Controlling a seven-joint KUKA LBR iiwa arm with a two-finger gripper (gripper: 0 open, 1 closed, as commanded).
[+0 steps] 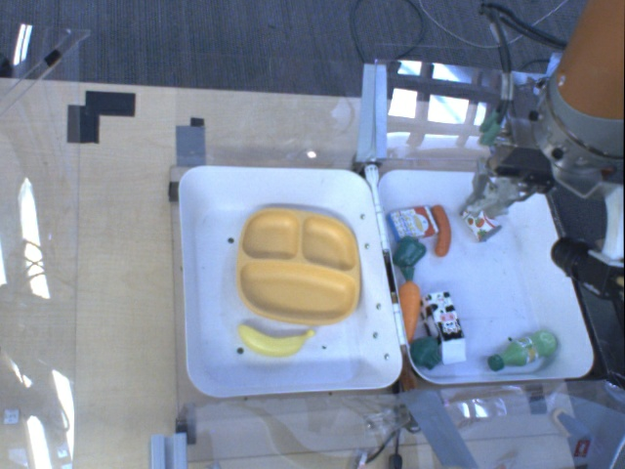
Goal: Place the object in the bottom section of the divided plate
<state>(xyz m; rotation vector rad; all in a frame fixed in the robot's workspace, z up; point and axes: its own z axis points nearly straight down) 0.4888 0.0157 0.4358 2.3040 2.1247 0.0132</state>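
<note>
The gripper [485, 206] hangs over the upper part of the right bin [562, 291], and a small red, white and green carton [479, 225] sits clamped between its fingertips, tilted. Left of it lie a blue and white packet [411, 223] and a red-orange sausage [441, 231] side by side. Along this bin's left wall sit a dark green piece [408, 254], a carrot [410, 308], a black and white cow-patterned carton [446, 325] and a second dark green piece [425, 352]. A green bottle [522, 352] lies near the lower right corner. In the left bin [210, 262] rests the yellow divided plate [298, 265], its large bottom section bare, with a banana [273, 340] just below it
</note>
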